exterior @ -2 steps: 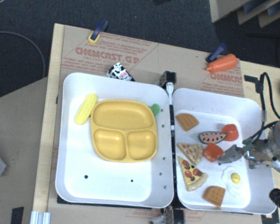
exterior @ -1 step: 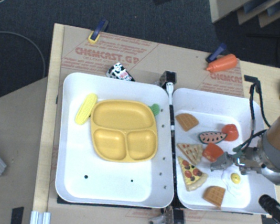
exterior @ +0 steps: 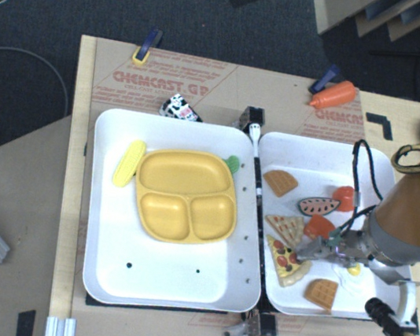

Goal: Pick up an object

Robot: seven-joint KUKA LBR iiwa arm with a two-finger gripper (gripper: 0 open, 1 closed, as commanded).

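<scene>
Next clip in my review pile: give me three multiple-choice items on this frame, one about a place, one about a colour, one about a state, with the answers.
1. Where does the divided tray sit?
A. In the left bin
B. In the right bin
C. On the floor

2. What colour is the corn cob beside that tray?
A. Red
B. Yellow
C. Blue

3. How are the tray's compartments?
A. Stacked with pizza slices
B. Covered by a lid
C. Bare, with nothing in them

Answers: 1 A, the tray lies inside the left bin. 2 B, the cob is yellow, lying along the tray's left side. 3 C, all three compartments show bare yellow; the pizza slices lie in the right bin, near the pincer.
</scene>
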